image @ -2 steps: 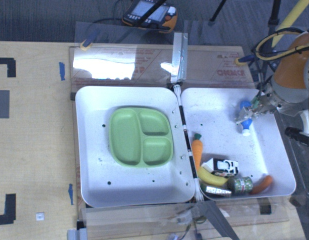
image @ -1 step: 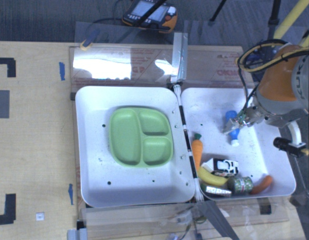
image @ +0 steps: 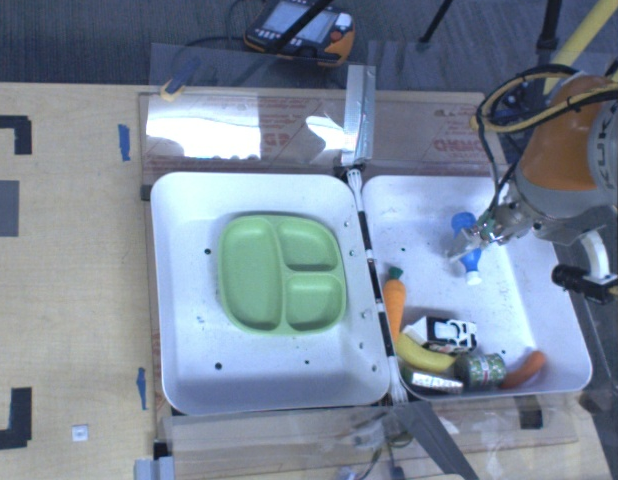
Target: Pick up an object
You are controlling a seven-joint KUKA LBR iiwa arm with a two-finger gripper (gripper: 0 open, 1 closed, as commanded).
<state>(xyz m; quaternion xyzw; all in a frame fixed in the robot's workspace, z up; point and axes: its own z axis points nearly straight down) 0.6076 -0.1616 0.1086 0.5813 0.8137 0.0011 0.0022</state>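
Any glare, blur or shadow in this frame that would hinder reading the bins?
Camera view: strong glare on the clear panel behind the left bin; both bins evenly lit with soft shadows; the gripper and the blue object beside it look slightly blurred.

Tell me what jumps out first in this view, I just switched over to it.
The green divided plate lies alone in the middle of the left bin. In the right bin, the gripper hangs low over a small blue and white object near the centre. Along the right bin's near edge sits a cluster: a carrot, a banana, a black and white item and a green can.
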